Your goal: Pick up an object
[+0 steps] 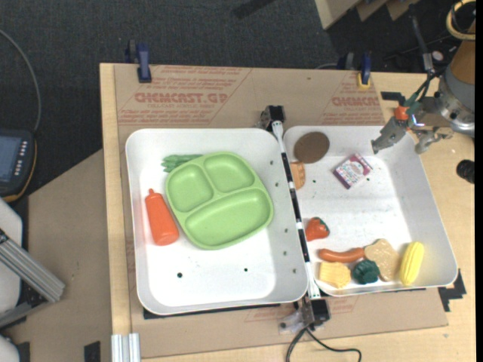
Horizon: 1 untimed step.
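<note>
Nearest me, crowded in the right white bin's [432,202] front corner, lie a yellow plastic corn cob [411,262], tan biscuit [382,256] and red sausage [341,254]; farther back sits a small purple-and-white packet [352,170]. My pincer [394,136] hovers near the far rim, empty; I cannot tell its spread. Descending there risks striking the rim.

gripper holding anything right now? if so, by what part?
Nothing is held. The gripper hangs over the far right corner of the right bin, with nothing between its fingers; the nearest item, a small purple packet, lies apart.

"CHEMCAST GP" on the board [181,96].
</note>
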Each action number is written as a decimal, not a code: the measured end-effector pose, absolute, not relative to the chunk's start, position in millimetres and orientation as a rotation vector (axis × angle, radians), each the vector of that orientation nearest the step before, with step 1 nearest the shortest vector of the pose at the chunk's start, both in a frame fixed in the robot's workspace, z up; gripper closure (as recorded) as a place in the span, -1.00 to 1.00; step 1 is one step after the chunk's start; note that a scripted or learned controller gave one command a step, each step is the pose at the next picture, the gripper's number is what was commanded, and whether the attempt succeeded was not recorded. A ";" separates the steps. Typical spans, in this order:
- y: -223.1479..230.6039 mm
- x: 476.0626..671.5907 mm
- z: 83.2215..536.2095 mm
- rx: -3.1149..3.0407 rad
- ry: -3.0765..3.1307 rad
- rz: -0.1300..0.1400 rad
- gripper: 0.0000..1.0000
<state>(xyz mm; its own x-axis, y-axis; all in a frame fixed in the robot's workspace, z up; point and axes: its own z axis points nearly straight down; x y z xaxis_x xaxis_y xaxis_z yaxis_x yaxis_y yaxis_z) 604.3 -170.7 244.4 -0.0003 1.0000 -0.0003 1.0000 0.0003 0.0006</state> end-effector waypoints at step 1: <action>-151.4 642.7 151.1 2.223 2.230 -0.005 -1.00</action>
